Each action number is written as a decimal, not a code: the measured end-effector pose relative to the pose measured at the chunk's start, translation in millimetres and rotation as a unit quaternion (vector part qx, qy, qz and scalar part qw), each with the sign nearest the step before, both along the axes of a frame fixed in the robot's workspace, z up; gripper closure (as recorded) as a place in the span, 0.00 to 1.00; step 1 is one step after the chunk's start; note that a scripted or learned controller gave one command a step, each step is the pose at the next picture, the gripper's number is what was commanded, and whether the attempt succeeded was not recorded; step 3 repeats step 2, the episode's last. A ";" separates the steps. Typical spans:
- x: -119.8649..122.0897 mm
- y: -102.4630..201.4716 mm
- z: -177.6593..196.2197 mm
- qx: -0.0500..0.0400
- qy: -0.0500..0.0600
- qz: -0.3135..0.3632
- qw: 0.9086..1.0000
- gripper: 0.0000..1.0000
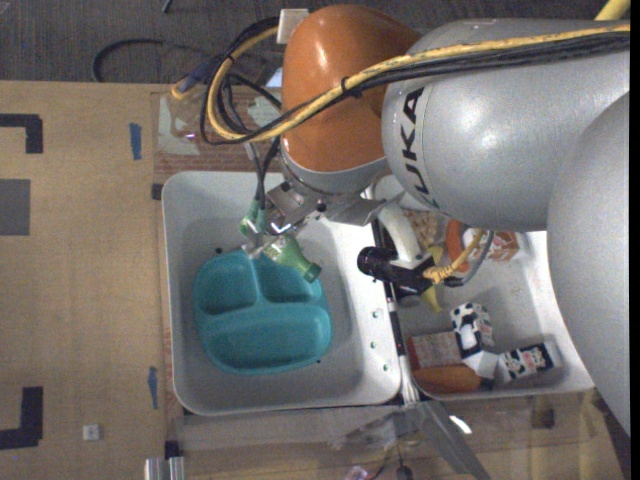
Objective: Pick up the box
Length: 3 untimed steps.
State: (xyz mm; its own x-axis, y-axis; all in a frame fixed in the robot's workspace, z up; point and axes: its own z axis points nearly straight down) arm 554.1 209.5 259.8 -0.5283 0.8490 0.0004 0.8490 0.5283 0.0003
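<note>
A reddish-brown box (pixel 432 349) lies flat in the right bin (pixel 563 340), near its front left corner. Beside it are two small cow-print cartons (pixel 470 326) (pixel 527 361). My gripper (pixel 274 240) hangs over the left bin (pixel 180 268), at the far edge of a teal divided plate (pixel 260 318). It is well to the left of the box. Its green fingertips (pixel 300 262) stand apart with nothing seen between them, so it is open. The big grey arm and its orange band hide most of the right bin's far half.
In the right bin an orange bun-like item (pixel 450 378) lies next to the box, and a yellow piece (pixel 434 273) and an orange-white packet (pixel 492 244) sit further back. Cables (pixel 225 88) loop over the left bin's far rim.
</note>
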 end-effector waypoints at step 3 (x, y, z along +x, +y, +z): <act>5.2 12.9 89.8 0.000 -0.001 -0.122 0.993 1.00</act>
